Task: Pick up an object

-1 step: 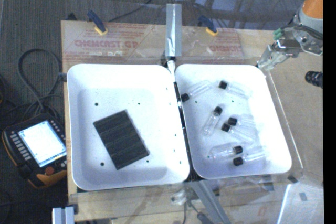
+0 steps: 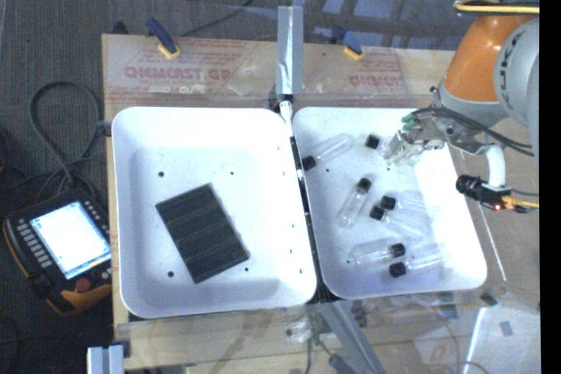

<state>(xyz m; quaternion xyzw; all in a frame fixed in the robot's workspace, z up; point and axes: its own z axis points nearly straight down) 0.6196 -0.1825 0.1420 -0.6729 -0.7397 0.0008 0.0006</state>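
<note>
I see the gripper [image 2: 405,143] over the upper right part of the right bin [image 2: 456,271], low among the clear vials; whether it is open or closed, or has hold of anything, I cannot tell. Black-capped clear vials [image 2: 354,201] lie scattered across that bin. In the left bin [image 2: 131,215], a dark ribbed slab [image 2: 202,232] lies at a slant.

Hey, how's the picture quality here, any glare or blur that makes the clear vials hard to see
Camera view: even, soft lighting; the clear vials nearly vanish against the white right bin, only their black caps standing out; faint reflections streak the bench's top edge; the gripper looks slightly blurred.
</note>
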